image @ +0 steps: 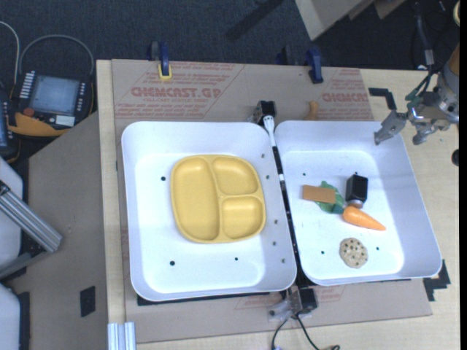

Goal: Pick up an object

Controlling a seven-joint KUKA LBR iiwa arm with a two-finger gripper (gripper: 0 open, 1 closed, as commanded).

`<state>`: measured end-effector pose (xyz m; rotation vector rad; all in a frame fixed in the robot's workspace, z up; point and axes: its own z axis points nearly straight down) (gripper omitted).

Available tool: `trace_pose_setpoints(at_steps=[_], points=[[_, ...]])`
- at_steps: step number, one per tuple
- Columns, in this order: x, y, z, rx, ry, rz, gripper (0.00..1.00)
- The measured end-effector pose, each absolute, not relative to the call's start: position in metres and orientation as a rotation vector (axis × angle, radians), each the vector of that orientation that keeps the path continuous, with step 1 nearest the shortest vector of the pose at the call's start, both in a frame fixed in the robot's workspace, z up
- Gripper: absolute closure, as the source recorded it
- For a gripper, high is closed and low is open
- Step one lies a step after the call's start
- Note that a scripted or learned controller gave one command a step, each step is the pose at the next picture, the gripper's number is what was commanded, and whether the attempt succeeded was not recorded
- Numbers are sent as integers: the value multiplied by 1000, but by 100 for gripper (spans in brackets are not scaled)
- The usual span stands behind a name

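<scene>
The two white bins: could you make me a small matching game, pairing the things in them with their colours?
Things:
1. divided plate
2. carrot
3. cookie
4. small block

Colours:
A. black
B. yellow
C. tan with dark spots
D. orange

Pairs: 1-B, 2-D, 3-C, 4-A. The plate lies in the left bin; the other three lie in the right bin.
</scene>
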<state>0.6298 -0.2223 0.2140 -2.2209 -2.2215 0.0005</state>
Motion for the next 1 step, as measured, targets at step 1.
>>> trace_pose_setpoints(at_steps=[1], points=[[620, -218, 157, -2217, -2217, 5, 0]])
